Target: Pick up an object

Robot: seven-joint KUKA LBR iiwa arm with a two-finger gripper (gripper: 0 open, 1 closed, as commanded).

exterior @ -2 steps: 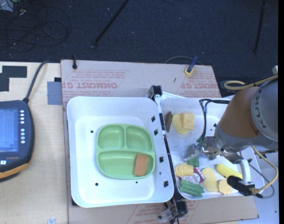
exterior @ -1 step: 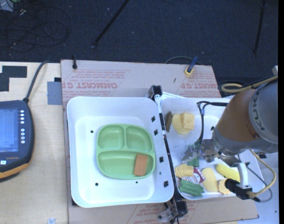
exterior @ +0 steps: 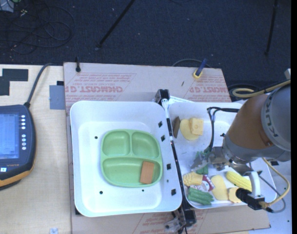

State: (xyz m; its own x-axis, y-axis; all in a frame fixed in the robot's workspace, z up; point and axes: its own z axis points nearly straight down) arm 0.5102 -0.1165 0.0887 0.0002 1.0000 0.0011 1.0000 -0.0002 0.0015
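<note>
Gripper [exterior: 203, 161] is lowered into the right bin [exterior: 217, 112] over toy food for picking; finger state cannot be told.

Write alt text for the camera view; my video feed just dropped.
The arm reaches from the right over the right bin, its pincer low among toy food: cheese, corn, a banana. In the left bin lies a green divided plate holding an orange block.
</note>
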